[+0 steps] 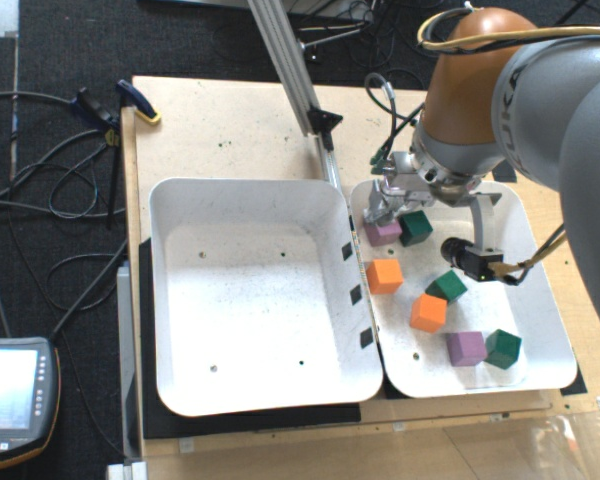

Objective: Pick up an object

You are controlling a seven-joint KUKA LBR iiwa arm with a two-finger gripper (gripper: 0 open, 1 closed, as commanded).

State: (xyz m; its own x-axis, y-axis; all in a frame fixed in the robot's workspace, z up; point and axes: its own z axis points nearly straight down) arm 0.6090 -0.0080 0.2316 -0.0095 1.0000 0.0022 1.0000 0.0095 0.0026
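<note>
At far end of right bin [540, 368]: gripper [385, 211], finger state can't tell, sits over purple cube [384, 232] touching dark green cube [416, 229] — you risk nudging the neighbour & missing the pick.

two white bins: one on the left [248, 298], one on the right [540, 358]. seven small blocks, all in the right bin: two orange (one toward the left wall [384, 276], one nearer the middle [429, 313]), two purple (a far one [383, 232], a near one [466, 348]), three green (far [415, 229], middle [446, 287], near [503, 348]).
</note>
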